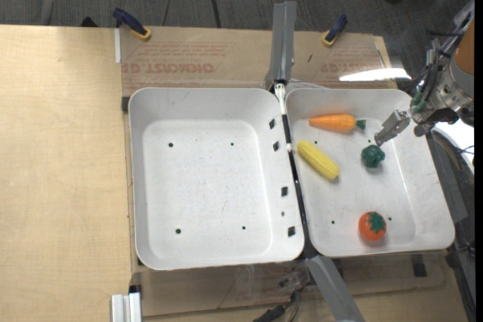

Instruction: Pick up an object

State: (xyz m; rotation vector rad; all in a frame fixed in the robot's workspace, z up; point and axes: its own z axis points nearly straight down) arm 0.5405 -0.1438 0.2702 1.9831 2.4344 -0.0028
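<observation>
Nearest, tomato point(372, 227) is seen at six; corn point(318, 161) lies ten-to-four; hand point(389, 128) state cannot be told.

The carrot point(333, 122) is orange with a green end. The corn cob point(318, 161) is yellow, the broccoli point(372, 156) dark green, the tomato point(372, 227) orange-red with a green top. Both bins point(151, 105) are white.

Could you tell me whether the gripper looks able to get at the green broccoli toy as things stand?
Probably yes: the gripper hangs just above the broccoli, and nothing lies between them.
</observation>
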